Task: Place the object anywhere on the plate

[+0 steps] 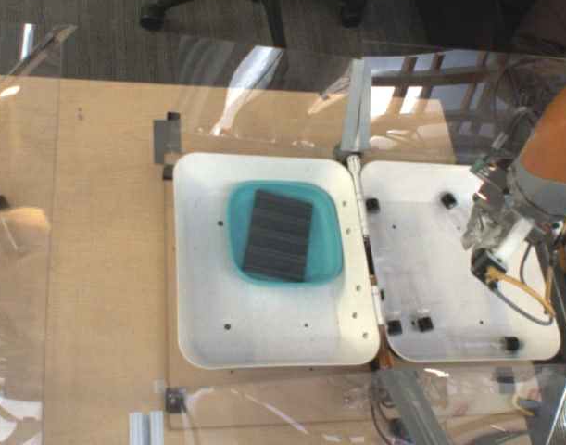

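In the left bin (199, 332) we see the dark ridged block (279, 236) lying flat on the teal plate (331, 248), its long axis running near to far. Our gripper (484, 248) hangs well to its right over the right bin (431, 341); we cannot tell how it is set.

- The grey arm (542, 179) enters from the right edge, its orange band showing at the far right
- Its gripper (484, 235) hangs over the right side, pointing down and left, fingers too blurred to judge
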{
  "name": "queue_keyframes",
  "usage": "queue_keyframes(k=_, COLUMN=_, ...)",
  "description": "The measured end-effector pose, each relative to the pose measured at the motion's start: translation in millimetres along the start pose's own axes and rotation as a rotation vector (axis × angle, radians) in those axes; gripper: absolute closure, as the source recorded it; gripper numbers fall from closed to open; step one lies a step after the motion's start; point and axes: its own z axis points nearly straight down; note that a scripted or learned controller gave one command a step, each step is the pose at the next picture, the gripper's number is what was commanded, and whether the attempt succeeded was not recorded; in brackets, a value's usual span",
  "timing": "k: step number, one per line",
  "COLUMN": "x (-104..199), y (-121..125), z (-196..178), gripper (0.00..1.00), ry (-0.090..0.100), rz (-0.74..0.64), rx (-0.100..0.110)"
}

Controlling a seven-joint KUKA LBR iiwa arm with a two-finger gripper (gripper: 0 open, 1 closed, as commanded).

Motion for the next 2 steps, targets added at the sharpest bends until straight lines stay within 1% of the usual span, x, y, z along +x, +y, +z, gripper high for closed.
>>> queue_keyframes(k=1, x=13.5, y=-89.6, z=19.4, gripper=1.00, ry=-0.002, rz=-0.202, rx=0.003)
queue_keyframes(k=2, x=13.1, y=-89.1, z=19.3, gripper=0.00, ry=-0.002, rz=-0.201, rx=0.002)
